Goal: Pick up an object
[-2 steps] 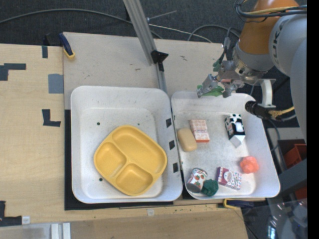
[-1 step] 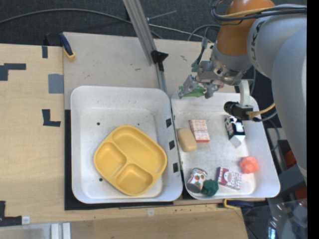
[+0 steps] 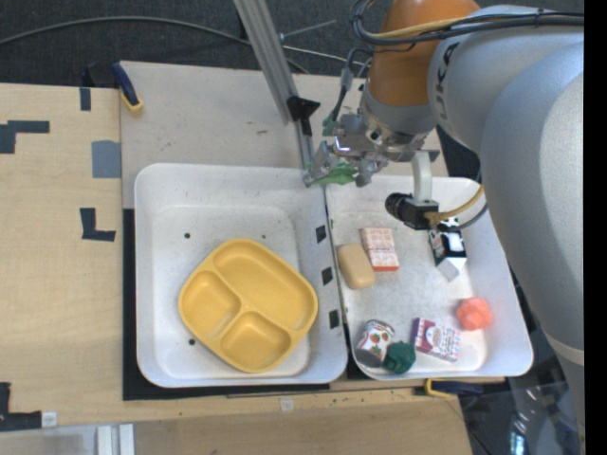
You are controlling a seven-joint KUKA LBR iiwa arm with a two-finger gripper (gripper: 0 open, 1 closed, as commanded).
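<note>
Several loose objects are spread over the floor of the right bin (image 3: 507, 344). A tan rounded block (image 3: 356, 266) lies near that bin's left wall, with a small pink-and-white box (image 3: 379, 248) just beside it on the right. Along the near edge a round red-and-white item (image 3: 376, 337) is seen touching a dark green lump (image 3: 400, 356), and a small printed packet (image 3: 435, 338) lies next to them. An orange-pink lump (image 3: 474, 313) rests close to the right wall, and a black-and-white object (image 3: 448, 247) lies further back.

The gripper (image 3: 340, 167) is positioned at the far end of the divide between the two bins, low over the rim. A greenish shape is seen at its tip, but what it is cannot be made out, and whether anything is pinched cannot be told.

In the left bin (image 3: 156, 254) a yellow divided tray (image 3: 248, 303) is laid flat, turned at an angle. The grey arm (image 3: 512, 83) with its orange band (image 3: 417, 36) is extended in from the right.
</note>
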